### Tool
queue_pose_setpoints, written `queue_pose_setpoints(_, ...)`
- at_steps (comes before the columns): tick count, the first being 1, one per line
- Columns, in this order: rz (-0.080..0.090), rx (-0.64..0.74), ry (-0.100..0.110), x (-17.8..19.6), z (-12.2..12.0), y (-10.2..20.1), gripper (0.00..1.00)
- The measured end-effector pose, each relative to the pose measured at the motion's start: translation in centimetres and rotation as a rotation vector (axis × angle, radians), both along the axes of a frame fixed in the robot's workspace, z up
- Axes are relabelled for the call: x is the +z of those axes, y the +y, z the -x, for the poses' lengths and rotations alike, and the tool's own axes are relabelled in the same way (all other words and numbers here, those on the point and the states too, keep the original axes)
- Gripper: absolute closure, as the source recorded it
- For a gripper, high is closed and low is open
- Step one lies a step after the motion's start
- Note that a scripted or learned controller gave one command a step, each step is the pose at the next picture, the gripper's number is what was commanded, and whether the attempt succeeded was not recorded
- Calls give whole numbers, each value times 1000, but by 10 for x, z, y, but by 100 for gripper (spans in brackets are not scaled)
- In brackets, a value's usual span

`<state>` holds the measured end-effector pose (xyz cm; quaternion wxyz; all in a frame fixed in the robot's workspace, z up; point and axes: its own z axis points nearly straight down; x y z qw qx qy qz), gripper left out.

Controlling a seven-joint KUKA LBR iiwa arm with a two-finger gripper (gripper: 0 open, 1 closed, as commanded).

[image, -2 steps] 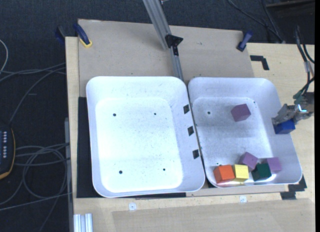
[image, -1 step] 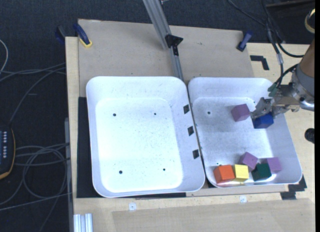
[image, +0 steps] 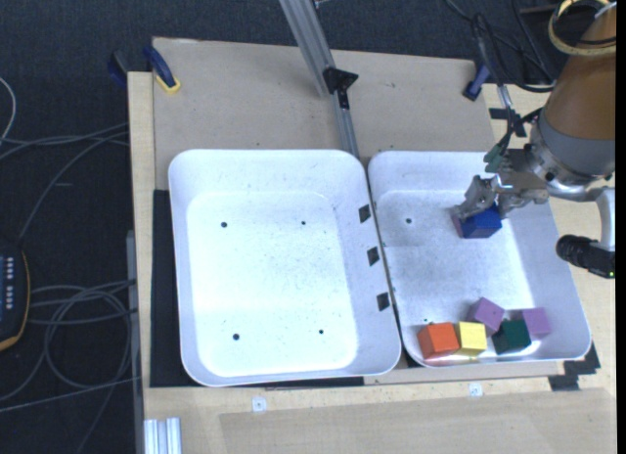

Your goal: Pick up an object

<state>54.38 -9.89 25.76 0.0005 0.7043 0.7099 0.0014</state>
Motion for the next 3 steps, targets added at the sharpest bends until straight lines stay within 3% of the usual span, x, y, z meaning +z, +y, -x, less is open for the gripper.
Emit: queue_pose_setpoints(3,-1,-2,2,-28,-48,149,100)
